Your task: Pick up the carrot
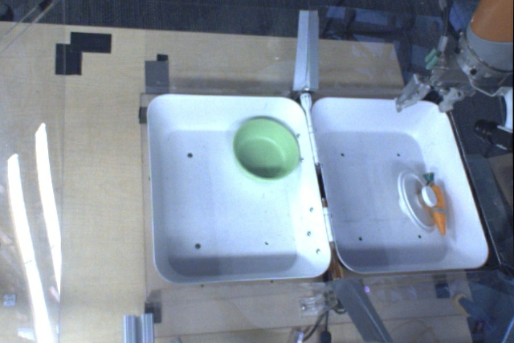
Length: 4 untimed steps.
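1. The carrot (437, 207) lies in the right bin (365, 249), close to its right wall and a little below the middle. Its green top points up toward twelve o'clock and its orange tip down toward six, leaning slightly to five.
2. It rests against the right edge of a clear round lid (417, 199) or dish, touching or partly on it; I can't tell which.
3. The gripper (426, 93) hangs over the top right corner of the same bin, with its fingers spread apart and nothing between them.
4. From the gripper the carrot lies at about six o'clock, well apart, near the same wall.
5. The carrot's long axis runs nearly along that line of approach, so I judge the fingers should close across it, from nine and three.
6. A green bowl (266, 147) sits in the left bin (193, 229), well out of the way.
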Each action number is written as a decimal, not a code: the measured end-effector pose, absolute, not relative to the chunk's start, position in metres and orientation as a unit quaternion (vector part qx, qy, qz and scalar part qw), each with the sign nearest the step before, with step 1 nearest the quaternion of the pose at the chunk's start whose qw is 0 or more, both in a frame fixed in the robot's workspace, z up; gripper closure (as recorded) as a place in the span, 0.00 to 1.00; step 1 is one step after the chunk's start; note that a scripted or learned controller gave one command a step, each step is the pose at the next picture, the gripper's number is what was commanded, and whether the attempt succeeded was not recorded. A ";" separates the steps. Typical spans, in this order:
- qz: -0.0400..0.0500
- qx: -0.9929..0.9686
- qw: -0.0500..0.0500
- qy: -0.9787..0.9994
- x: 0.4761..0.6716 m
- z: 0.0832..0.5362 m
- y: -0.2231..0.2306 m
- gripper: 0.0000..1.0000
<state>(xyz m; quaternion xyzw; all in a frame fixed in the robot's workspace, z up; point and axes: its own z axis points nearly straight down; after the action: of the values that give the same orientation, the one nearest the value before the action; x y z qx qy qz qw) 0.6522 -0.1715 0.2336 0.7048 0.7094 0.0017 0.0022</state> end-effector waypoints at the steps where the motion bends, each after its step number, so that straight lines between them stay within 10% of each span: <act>1: 0.002 0.650 0.003 0.760 0.596 0.239 -0.205 0.00; 3: 0.001 0.573 0.003 0.820 0.496 0.134 -0.205 0.00; 4: 0.011 0.659 0.021 0.751 0.544 0.108 -0.209 0.00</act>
<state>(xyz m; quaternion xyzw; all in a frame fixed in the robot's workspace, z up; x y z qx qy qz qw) 0.5444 -0.2089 0.1083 0.6594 0.7514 0.0111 0.0212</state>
